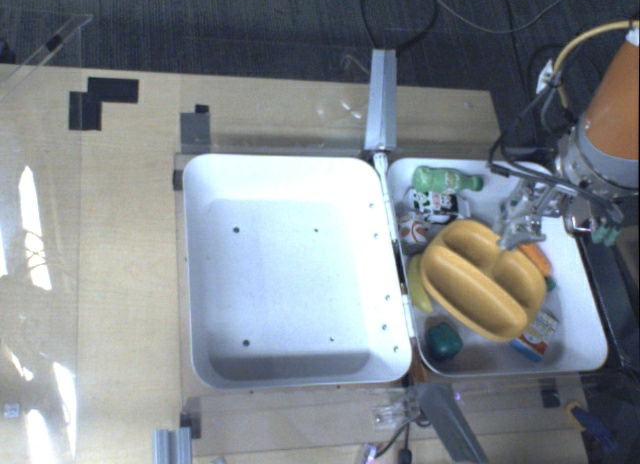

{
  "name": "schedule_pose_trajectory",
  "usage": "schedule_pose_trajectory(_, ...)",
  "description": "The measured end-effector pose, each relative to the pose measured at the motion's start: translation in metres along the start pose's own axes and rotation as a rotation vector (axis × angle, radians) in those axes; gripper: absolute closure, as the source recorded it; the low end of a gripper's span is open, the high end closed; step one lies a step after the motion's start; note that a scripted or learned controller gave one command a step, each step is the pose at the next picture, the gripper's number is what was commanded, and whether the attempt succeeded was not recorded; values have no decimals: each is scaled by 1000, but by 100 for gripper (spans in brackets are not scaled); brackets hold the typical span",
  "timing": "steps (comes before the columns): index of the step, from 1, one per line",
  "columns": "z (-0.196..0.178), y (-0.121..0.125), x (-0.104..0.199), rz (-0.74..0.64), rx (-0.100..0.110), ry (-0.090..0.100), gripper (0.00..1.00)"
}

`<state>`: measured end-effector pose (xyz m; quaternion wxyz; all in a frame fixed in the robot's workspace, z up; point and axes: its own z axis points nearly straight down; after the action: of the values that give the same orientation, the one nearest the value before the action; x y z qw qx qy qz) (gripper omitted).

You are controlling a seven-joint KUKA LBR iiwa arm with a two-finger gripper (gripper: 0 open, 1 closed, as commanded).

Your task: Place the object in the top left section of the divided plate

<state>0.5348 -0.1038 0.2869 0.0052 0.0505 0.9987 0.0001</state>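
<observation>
Gripper [522, 222] hovers over right bin's [590, 347] far edge above yellow divided plate [480, 277]; approach gently.

I see left bin [285, 272] beside right bin [590, 337] on bench [100, 252] | divided plate [483, 277] in right bin | bottle [447, 180] behind plate | ball [443, 340] before it

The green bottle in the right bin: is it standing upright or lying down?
Lying down: the green bottle rests on its side along the far wall of the right bin.
</observation>
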Motion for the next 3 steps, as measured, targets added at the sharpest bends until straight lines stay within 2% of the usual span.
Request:
schedule_pose_trajectory(1,-19,60,52,-285,-1,-1,100)
schedule_pose_trajectory(2,21,88,36,-600,-3,1,100)
schedule_pose_trajectory(3,48,180,35,-633,-4,3,100)
